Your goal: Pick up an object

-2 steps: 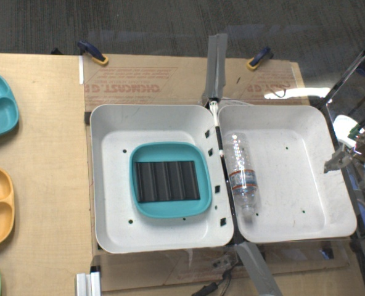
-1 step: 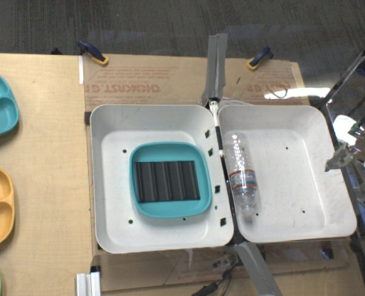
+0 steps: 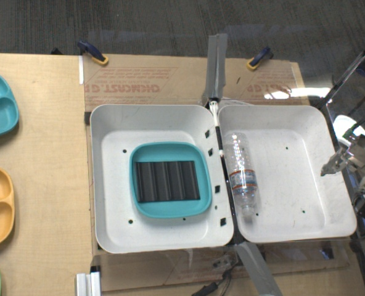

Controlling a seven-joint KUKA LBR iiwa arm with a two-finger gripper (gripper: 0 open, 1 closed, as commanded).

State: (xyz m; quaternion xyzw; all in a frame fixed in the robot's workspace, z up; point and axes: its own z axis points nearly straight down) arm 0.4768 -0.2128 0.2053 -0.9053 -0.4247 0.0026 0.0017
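Clear ribbed plastic bottle (image 3: 241, 174)

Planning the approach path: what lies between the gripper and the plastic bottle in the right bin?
In the camera view, only bare white bin floor lies between the gripper at the right rim and the bottle along the left wall.

Gripper (image 3: 332, 166) at frame's right edge, pointing left, low.

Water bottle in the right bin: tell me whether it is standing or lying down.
Lying down. The water bottle rests on its side along the left wall of the right bin, full length showing, label band near the middle.
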